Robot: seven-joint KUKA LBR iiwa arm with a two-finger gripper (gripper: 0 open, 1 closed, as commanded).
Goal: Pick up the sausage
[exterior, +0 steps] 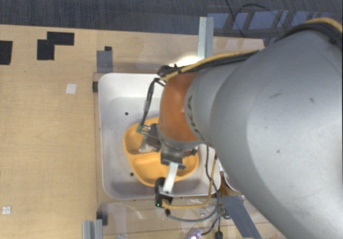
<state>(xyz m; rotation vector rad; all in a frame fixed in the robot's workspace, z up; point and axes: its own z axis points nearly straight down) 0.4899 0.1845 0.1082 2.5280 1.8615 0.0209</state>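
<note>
While I watch from the overhead camera, the wooden bench (48, 147) runs bare along my left side, apart from some black angular marks (53, 44) near its far edge, a small pale tag (71, 89) further in, and a tiny white square (5, 210) at the near corner. Moving right, a grey bracket (105, 60) stands at the far left corner of the white bin (110, 125), whose left wall and floor I can see plainly, with a couple of small dark dots on the floor. Low in that bin lies a yellow-orange rounded thing (136, 167); I cannot say what it is, since the wrist covers its right half. Directly over it hangs the gripper (154, 141), reached down into the bin and close to or touching that yellow shape. Whether the gripper is apart, together, or clamped on anything I cannot tell, because the wrist hides it from above. Where the sausage sits I cannot tell either. Above the wrist is the orange band (174, 109), with a thin dark cable (147, 104) looping down its left side. To the right, the big grey arm (278, 125) covers the rest of the bench, and a metal post (205, 37) rises behind it.
</note>
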